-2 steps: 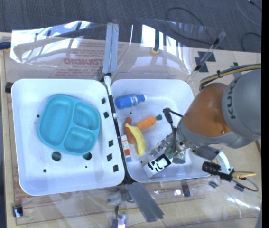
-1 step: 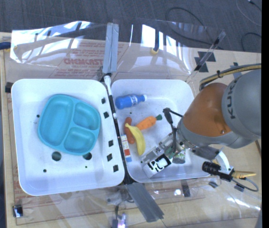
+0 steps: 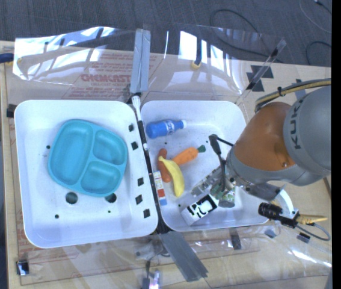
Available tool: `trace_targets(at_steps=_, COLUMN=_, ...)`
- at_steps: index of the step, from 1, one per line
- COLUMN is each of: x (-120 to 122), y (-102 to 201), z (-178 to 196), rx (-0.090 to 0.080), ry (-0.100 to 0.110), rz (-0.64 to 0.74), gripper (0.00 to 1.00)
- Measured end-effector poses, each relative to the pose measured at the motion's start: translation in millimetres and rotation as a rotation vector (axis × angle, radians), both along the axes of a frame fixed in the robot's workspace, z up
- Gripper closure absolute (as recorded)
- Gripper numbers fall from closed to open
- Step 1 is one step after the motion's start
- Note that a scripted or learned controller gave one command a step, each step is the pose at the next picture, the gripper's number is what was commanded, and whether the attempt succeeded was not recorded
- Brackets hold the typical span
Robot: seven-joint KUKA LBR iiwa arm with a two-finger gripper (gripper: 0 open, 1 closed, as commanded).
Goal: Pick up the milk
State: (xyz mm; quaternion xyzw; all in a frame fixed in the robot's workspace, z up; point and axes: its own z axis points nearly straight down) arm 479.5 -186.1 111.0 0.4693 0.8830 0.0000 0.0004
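Arm housing reads "KU"; fingers' (image 3: 213, 192) state cannot be told, blue-capped milk bottle (image 3: 163, 127) lying well up-left of them.

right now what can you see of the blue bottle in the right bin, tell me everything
The blue plastic bottle with the white cap end lies on its side near the far-left corner of the right shallow white bin, its long axis roughly crosswise, the pale end pointing right. A lighter band, likely a label, wraps its middle. It looks whole and closed. It rests on the bin floor, close to the left wall, apart from the orange carrot and yellow banana nearer the camera.
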Motion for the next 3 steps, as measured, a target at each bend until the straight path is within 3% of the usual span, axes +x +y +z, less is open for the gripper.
trace_targets(at_steps=1, x=0.0, y=0.1, z=0.0, rx=0.000, ry=0.000, rz=0.000, gripper=0.00)
trace_targets(at_steps=2, x=-1.4, y=6.2, z=-6.5, rx=0.001, ry=0.001, rz=0.305, gripper=0.00)
trace_targets(at_steps=3, x=-2.4, y=4.7, z=-3.2, rx=0.000, ry=0.000, rz=0.001, gripper=0.00)
